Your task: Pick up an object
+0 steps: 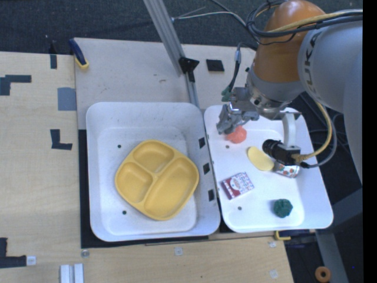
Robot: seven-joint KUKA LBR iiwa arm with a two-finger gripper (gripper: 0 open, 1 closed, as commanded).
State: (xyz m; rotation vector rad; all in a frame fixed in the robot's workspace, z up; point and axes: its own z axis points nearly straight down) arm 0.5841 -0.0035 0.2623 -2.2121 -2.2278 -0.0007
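My gripper [227, 124] hangs over the far left part of the right bin [312, 214]. Just below and right of its fingertips lies a small orange-red object [238, 135], touching or nearly touching them. Whether the object sits between the fingers is hidden. A pale yellow piece [258, 158] lies a little further right. A red and white packet [237, 185] rests nearer the front of the bin. A dark green lump [283, 207] sits at the front right.
The left bin [100, 158] holds a yellow divided plate [156, 178]. A slanted metal pole [168, 31] rises behind the bins. A black and white fitting with cable [283, 154] hangs from the arm beside the yellow piece.
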